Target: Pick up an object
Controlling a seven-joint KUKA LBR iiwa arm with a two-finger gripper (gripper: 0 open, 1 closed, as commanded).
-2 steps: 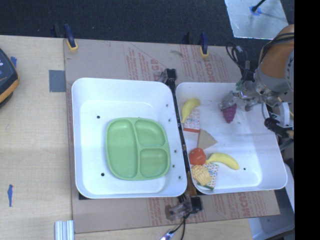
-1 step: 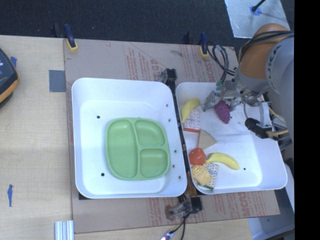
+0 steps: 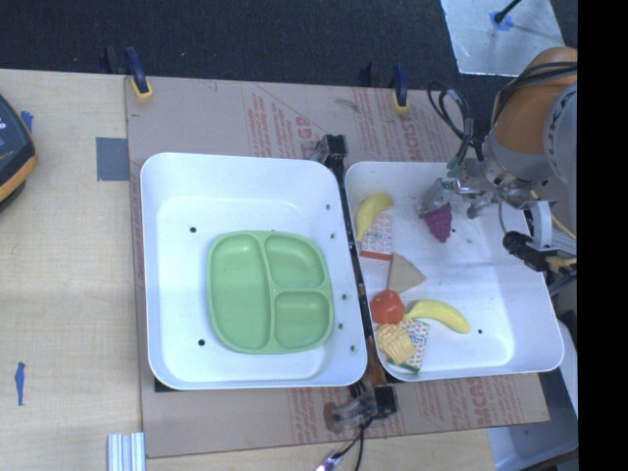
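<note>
Cardboard covers your bench point(image 3: 245, 126), clamped at its far edge, with dark floor beyond and two white bins side by side on top. Your left bin point(image 3: 167, 194) holds a green divided tray point(image 3: 267, 290), lying flat near its middle. Your right bin point(image 3: 510, 332) holds the loose items: a yellow banana point(image 3: 439, 313) near the front, a tomato point(image 3: 387, 306) just left of it, and a corn cob point(image 3: 394, 342) touching a printed packet against the front left wall. A second yellow piece point(image 3: 372, 211) lies by the left wall toward the back, above a red-and-white packet and a tan wedge point(image 3: 405, 275); what these three are is hard to make out.

Your arm point(image 3: 535, 116) enters from the right, its body cut off by the frame edge. The gripper point(image 3: 453, 196) hangs over the back of the right bin, and a purple object point(image 3: 439, 223) sits directly under it, touching or nearly so. Cables and metal parts crowd the fingers, so you cannot tell whether they are open, closed or gripping the purple object.
</note>
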